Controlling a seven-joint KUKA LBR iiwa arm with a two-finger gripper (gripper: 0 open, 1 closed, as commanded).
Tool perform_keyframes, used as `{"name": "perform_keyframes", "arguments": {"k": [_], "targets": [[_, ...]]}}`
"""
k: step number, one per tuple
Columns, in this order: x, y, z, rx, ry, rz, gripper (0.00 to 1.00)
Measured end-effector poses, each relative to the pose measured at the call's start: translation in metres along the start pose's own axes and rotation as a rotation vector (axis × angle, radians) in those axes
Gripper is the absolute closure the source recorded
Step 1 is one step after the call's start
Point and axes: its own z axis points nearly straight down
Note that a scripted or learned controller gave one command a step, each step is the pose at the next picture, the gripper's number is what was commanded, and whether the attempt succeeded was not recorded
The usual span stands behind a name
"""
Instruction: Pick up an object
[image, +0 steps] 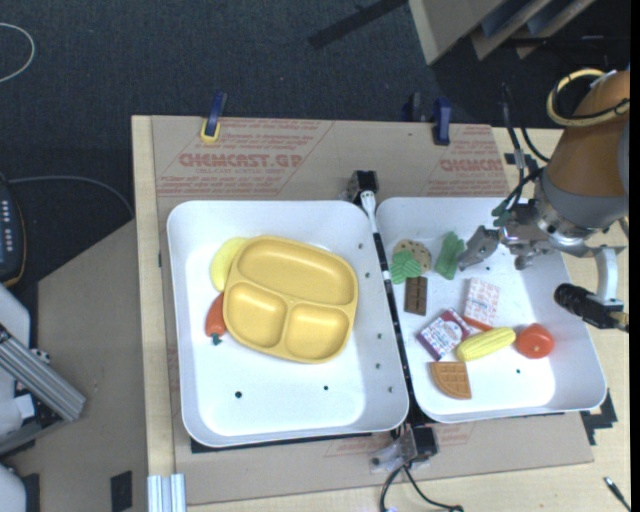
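My gripper (503, 250) hangs over the back part of the right bin (575, 385), fingers spread and nothing between them. One fingertip (479, 248) is just right of a dark green piece (447, 255). A pink and white packet (481, 299) lies just in front of the gripper. Further forward lie a maroon packet (441, 334), a yellow corn-like piece (485, 343), a red tomato (536, 341) and an orange waffle (451, 379). Near the bin's left wall sit a cookie (412, 250), a light green leaf shape (404, 268) and a brown bar (416, 294).
The left bin (200, 400) holds a yellow divided tray (288, 297), with a yellow piece (226, 262) and a red-orange pepper (215, 318) at its left side. A black part of the arm (590, 303) overhangs the right bin's right edge. Clamps (212, 118) hold the board at the back.
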Motion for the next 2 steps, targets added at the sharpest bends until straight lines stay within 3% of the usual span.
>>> {"name": "perform_keyframes", "arguments": {"k": [1,2], "targets": [[-0.005,-0.003,0.063,0.001,0.0,0.001,0.0],[-0.005,0.0,0.08,-0.014,-0.005,-0.001,0.0]]}}
